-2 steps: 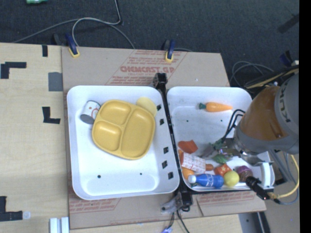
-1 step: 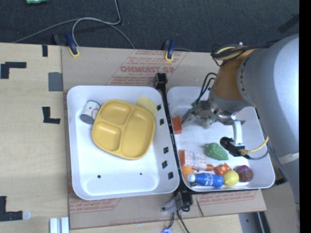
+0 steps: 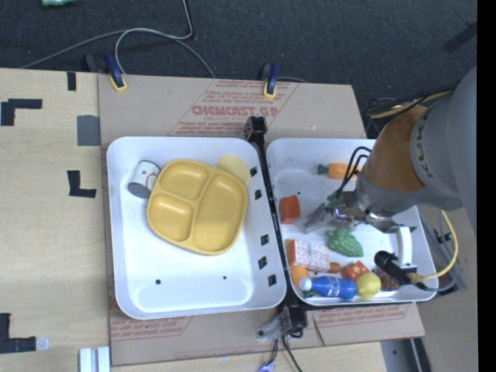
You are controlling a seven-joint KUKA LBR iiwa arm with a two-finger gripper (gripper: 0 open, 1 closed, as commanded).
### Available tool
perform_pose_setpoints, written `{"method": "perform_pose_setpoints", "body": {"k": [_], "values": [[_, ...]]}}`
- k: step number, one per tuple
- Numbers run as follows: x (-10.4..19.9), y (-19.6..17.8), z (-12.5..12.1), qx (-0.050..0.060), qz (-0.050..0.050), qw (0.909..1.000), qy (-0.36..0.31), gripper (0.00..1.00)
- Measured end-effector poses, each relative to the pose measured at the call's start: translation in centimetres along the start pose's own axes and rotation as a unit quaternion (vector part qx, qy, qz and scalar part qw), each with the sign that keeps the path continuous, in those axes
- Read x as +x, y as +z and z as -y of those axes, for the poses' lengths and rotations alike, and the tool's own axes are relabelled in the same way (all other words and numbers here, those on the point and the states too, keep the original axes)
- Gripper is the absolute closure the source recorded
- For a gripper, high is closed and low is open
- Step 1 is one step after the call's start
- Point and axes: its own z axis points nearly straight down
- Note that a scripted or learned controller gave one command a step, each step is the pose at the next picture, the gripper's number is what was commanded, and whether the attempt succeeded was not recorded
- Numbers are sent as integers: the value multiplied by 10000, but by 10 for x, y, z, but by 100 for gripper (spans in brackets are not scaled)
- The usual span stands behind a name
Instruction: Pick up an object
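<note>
My gripper is low in the right bin, under the grey arm with its orange band that comes in from the right. It hangs between an orange-red block on its left and a green leafy toy just below it. Along the bin's front lie a printed packet, a blue bottle, a yellow ball and a small red piece. A small orange carrot toy lies at the back. Nothing shows held in the gripper.
The left bin holds a yellow divided plate, a small mug at its left and a pale yellow object behind it. A black ridge separates the bins. Cables hang by the arm at the right.
</note>
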Motion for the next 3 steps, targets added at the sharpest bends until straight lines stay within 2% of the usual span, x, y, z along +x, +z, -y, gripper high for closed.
{"method": "perform_pose_setpoints", "body": {"k": [1, 2, 3], "values": [[-8, 0, 44, -16, 0, 10000, -4, 0], [-8, -10, 43, -22, -2, 10000, -7, 100], [59, -98, 1, 15, -18, 10000, -16, 100]]}}
